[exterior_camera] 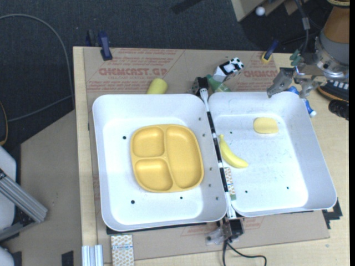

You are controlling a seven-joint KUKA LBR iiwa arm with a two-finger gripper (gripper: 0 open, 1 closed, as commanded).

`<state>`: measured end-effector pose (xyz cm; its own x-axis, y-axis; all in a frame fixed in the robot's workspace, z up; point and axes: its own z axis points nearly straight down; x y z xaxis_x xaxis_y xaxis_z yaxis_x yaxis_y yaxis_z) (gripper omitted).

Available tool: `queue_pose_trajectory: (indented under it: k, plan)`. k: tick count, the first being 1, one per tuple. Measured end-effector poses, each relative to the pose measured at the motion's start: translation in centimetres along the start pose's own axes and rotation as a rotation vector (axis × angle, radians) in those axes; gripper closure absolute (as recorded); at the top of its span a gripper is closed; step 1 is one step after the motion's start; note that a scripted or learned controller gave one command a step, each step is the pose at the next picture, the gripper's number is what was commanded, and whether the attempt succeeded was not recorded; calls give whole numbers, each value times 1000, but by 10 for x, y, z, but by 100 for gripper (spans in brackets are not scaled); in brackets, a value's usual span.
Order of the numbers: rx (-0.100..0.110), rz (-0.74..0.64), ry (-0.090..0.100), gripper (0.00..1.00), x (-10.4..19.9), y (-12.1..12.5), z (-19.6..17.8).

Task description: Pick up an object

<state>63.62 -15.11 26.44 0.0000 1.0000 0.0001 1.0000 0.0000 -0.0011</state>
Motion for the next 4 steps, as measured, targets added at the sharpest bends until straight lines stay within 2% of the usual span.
queue_pose_trajectory:
  k: [1, 2, 3, 4]
  plan:
    - [1, 1, 0, 0, -31, -2, 113]
    - [0, -1, 1, 0, 5, -8, 171]
    - [-4, 0, -2, 0, -59, 25, 110]
    - [-1, -1, -1, 0, -20, 9, 180]
